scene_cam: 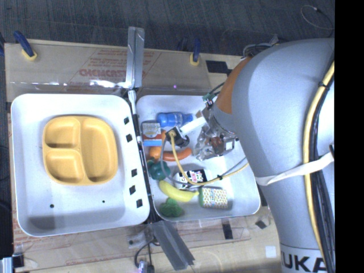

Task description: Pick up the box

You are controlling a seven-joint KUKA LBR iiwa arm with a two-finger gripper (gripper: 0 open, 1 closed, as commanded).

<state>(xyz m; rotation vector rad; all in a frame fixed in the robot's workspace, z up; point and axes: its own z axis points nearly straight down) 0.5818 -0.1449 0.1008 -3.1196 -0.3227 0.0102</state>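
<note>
The grey arm (284, 112) hides the right bin's (250, 201) far right corner, the gripper's (213, 144) fingers blur into metal clutter, and the patterned box (214, 197) print is unreadable.

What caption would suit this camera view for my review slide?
KUKA arm's gripper hovers in the right bin above a patterned box, banana and blue bottle; yellow tray in left bin.
</note>
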